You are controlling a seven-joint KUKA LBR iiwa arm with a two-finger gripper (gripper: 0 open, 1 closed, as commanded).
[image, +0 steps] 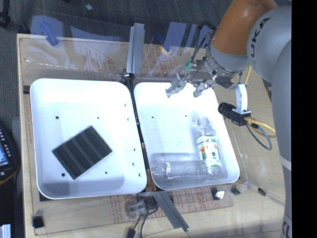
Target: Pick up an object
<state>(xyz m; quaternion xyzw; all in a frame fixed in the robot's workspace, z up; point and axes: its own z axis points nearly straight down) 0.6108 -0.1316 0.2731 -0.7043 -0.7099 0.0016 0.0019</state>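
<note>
Gripper (187, 87) hovering open and empty at right bin's (163, 133) far rim; labelled bottle (208, 145) lying nearward, long axis running away.

From my remote station I see two white bins side by side on the bench (257, 209). The left bin (44, 95) holds a dark ribbed rectangular pad (81, 151), lying flat and turned at a slant. The right bin (163, 113) holds two clear bottles: a labelled bottle (208, 145) lying along the right wall, cap toward the far rim, and a plain clear bottle (179, 168) lying across the near end, its end next to the labelled one. The grey arm (270, 38) hangs over the far right corner, its gripper (187, 86) open and holding nothing, above the right bin's far rim.
</note>
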